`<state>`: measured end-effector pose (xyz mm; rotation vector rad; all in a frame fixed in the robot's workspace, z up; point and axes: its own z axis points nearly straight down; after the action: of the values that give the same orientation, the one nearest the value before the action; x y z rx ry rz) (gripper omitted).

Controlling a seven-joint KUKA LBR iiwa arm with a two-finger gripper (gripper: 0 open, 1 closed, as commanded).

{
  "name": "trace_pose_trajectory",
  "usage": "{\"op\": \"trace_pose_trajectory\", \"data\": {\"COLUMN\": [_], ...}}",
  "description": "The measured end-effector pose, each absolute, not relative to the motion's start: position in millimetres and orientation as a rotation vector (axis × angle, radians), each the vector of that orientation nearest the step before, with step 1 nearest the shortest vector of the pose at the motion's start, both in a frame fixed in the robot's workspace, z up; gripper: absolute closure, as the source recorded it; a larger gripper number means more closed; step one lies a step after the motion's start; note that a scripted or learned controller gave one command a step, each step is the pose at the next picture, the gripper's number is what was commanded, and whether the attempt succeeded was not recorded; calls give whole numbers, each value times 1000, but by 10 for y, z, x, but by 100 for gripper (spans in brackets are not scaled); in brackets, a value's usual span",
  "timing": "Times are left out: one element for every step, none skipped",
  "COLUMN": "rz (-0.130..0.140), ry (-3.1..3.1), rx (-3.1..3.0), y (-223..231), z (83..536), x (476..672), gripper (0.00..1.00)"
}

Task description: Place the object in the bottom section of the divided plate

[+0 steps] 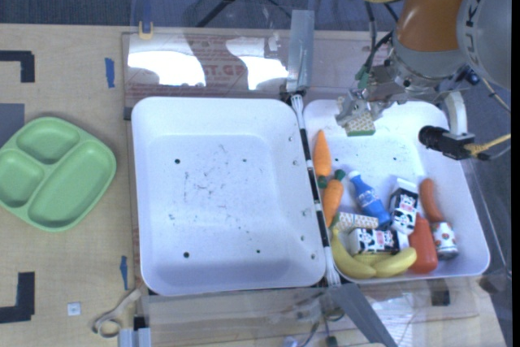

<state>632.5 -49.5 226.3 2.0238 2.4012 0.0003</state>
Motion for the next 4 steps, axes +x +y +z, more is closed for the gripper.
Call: {"op": "trace_pose_trajectory", "data": {"rz": [3, -5, -2, 0], "ry": [2258, 1384, 1078, 471], "rx": [2182, 2823, 2952, 3107], "y": [202, 709, 1214, 862], "z": [2016, 1844, 1661, 2258], "x": [6668, 6489, 6563, 6358], "gripper": [100, 100, 100, 100]}}
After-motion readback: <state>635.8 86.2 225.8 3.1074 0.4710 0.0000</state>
